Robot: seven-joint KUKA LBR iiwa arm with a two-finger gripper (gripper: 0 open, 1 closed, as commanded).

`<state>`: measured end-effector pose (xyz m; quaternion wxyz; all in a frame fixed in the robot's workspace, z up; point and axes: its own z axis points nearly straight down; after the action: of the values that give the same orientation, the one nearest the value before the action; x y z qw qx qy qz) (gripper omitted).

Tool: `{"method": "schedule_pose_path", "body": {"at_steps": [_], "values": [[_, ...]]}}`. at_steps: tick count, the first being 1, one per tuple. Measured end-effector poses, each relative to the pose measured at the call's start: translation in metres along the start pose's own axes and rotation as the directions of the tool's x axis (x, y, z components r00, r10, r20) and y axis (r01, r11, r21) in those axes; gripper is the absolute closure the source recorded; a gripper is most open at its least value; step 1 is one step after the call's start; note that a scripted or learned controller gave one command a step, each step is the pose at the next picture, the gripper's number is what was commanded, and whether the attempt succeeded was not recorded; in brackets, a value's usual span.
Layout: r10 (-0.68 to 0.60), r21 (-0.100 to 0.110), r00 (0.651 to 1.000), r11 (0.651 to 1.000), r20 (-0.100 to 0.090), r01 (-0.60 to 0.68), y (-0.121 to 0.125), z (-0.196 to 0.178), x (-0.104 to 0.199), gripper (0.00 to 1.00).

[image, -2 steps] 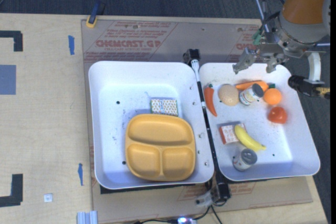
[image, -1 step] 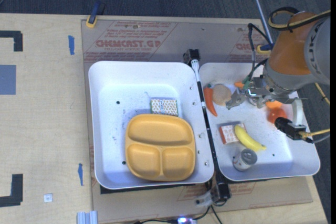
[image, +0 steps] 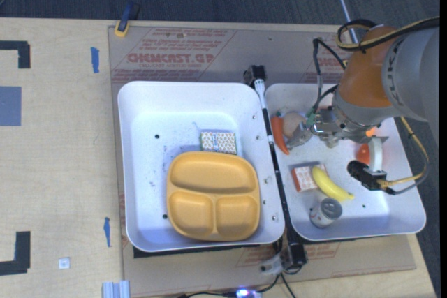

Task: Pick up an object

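Note:
My gripper [image: 304, 130] hangs low over the left part of the right bin [image: 398, 220], under the grey arm with its orange band [image: 363, 80]. Just left of it lies an orange carrot-like piece [image: 278, 133], close to the bin's left wall. A pale object [image: 291, 125] sits right at the gripper's tip; whether it is held is unclear. In front of the gripper lie a red and white packet [image: 304, 178], a yellow banana [image: 332, 183] and a grey can [image: 325, 211]. A small red object [image: 363, 151] shows beside the wrist.
The left bin [image: 140, 115] holds a yellow divided plate [image: 213, 193] and a patterned packet [image: 218, 142] behind it. A black cable plug [image: 367, 176] hangs over the right bin near the banana. A thin ridge where the bin walls meet [image: 269, 150] separates the two bins.

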<state>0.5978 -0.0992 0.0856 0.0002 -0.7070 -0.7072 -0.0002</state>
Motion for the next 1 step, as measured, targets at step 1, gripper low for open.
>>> {"method": "schedule_pose_path", "body": {"at_steps": [1], "values": [[0.001, -0.002, 1.0, 1.0, 0.0, -0.001, -0.0476, -0.0004, 0.0078, 0.0]]}}
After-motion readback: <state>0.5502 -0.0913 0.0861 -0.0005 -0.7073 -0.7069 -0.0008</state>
